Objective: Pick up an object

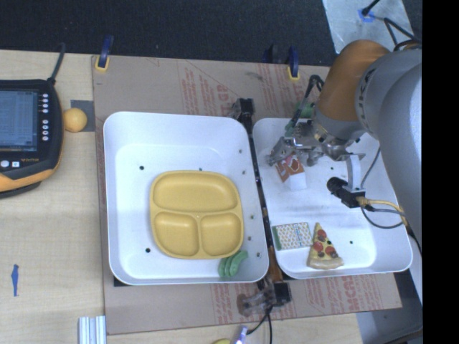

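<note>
A: Which thing is the arm going for?

B: My guess is the small red-and-white packet [291, 169], lying in the right bin [384, 264] near its far left corner. The gripper [295, 151] sits right over it, touching or almost touching its upper edge.

A: Is it gripped?

B: I can't tell. The metal parts hide the tips, so how the gripper is set is unclear, and nothing shows the packet clamped.

A: How would it handle?

B: It looks light, small and probably thin, like a sachet or a little carton. It would likely be soft enough to crumple and slick enough to slide on the smooth bin floor. I'd pinch it across its narrow sides, near the middle, and close gently.

A: Other candidates?

B: At the near edge of the same bin lie a pizza slice toy [324, 249] and, just beside it, a flat green patterned card [292, 235]. The slice looks stiff, easier to take by its long edges. In the left bin [122, 192] rest a yellow divided tray [196, 213] and a small green thing [232, 264].
</note>
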`<state>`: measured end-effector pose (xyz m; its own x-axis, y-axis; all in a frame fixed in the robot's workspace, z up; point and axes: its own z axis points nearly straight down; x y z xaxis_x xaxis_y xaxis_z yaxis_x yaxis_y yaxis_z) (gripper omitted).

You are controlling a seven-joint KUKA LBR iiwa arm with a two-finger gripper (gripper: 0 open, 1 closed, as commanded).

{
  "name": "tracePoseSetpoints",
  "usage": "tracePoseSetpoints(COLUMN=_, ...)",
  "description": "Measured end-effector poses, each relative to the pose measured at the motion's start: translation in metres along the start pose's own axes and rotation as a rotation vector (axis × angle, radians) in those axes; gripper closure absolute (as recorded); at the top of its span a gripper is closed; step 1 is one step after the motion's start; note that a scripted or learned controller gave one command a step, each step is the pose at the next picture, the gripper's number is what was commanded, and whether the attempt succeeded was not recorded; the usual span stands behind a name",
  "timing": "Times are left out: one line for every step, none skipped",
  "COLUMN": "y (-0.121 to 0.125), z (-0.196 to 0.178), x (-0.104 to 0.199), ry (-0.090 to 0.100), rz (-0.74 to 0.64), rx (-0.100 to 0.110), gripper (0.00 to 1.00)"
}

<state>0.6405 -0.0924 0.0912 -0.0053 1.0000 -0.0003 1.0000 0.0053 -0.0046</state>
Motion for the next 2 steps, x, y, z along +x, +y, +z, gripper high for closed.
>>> tracePoseSetpoints(y=0.001, z=-0.012, x=0.000, ry=0.000, rz=-0.002, rx=-0.001, gripper=1.00)
tracePoseSetpoints(y=-0.036, z=-0.101, x=0.065, ry=0.002, rz=0.001, rx=-0.003, gripper=1.00)
